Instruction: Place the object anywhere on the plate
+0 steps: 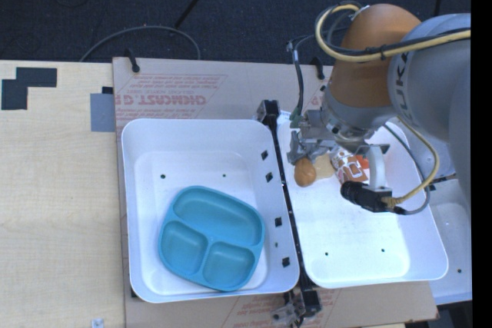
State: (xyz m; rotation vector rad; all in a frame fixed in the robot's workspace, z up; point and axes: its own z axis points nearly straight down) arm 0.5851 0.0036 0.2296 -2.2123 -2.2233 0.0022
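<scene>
Arm [384, 65] hangs over the right bin [369, 250], its gripper [306, 157] near a potato [305, 173], grasp unclear; secure it, then lift high toward the plate [211, 238].

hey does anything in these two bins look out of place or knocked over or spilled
Nothing stands out. The blue plate lies flat in the left bin, set at a slant to its walls. In the right bin, the gripper is just above a small brown object, with an orange-and-white item beside it. No spill or damage shows.

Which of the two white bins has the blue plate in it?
The left bin; the blue three-compartment plate lies in it. The right bin has the claw over it.
</scene>
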